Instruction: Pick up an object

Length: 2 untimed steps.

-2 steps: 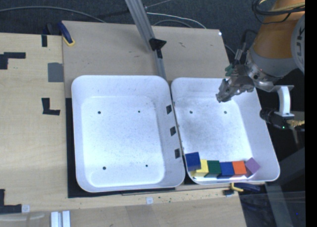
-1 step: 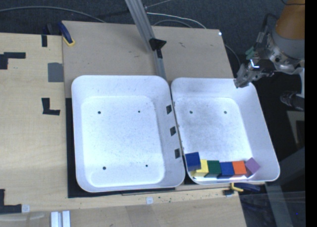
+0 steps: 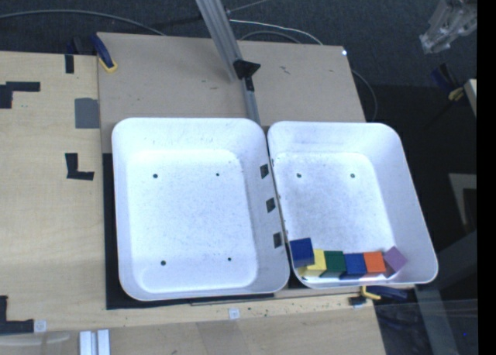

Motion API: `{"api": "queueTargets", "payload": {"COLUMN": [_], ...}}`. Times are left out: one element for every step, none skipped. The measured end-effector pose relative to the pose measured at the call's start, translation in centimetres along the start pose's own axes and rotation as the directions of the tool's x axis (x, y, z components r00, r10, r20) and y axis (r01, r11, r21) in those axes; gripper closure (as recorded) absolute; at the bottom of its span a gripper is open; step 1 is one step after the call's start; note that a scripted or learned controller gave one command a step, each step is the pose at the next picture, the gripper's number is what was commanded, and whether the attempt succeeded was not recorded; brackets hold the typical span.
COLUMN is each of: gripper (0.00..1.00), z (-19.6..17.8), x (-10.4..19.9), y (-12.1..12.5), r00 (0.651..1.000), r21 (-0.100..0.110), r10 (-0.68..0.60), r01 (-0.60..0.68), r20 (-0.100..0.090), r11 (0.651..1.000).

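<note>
The hand (image 3: 449, 24) hangs high off the surface's far right corner, too blurred to tell how its grip stands or whether it carries anything. The blocks (image 3: 345, 262), blue, yellow, green, orange and purple, sit well below and left of it along the right bin's (image 3: 403, 160) near wall. This looks like the approach step: the next move calls for travelling over that bin and descending on one block.
</note>
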<state>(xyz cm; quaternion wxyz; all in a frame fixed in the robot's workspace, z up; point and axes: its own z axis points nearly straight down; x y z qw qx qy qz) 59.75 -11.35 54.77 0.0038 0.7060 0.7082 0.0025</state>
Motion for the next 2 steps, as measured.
{"api": "queueTargets", "payload": {"gripper": [1.0, 1.0], "z": [10.2, 0.1], "x": [-4.0, -5.9], "y": [2.0, 5.2], "r00": [1.0, 1.0], "r21": [0.018, 0.0], "r10": [0.006, 0.002], "r01": [-0.006, -0.002], "r20": [-0.001, 0.003], "r11": [1.0, 1.0]}}
